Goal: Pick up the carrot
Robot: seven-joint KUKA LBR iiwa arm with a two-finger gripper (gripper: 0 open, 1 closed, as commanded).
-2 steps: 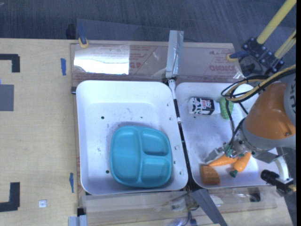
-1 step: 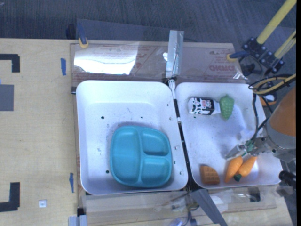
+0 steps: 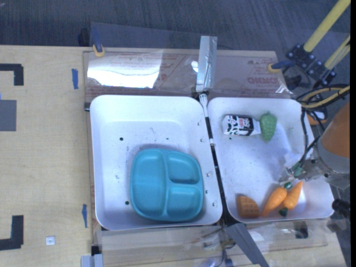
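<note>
My arm point(image 3: 339, 141) reaches in from the right edge, its orange band above the right bin's point(image 3: 253, 166) far right wall, the wrist angled down and leftward into the bin's lower right corner. My pincer point(image 3: 293, 174) sits low there, right at the green tops of the carrots; whether it is apart or together I cannot tell.

Two orange carrots lie side by side in that corner. The carrot point(image 3: 273, 200) on the left slants down-left from my pincer, and the second carrot point(image 3: 293, 196) lies just beside it, directly beneath my tip. A brown-orange piece point(image 3: 248, 206) rests left of them. At the bin's far end lie a black-and-white carton point(image 3: 240, 125) and a green item point(image 3: 268, 126).

The left bin point(image 3: 111, 127) holds a teal divided tray point(image 3: 166, 185).
</note>
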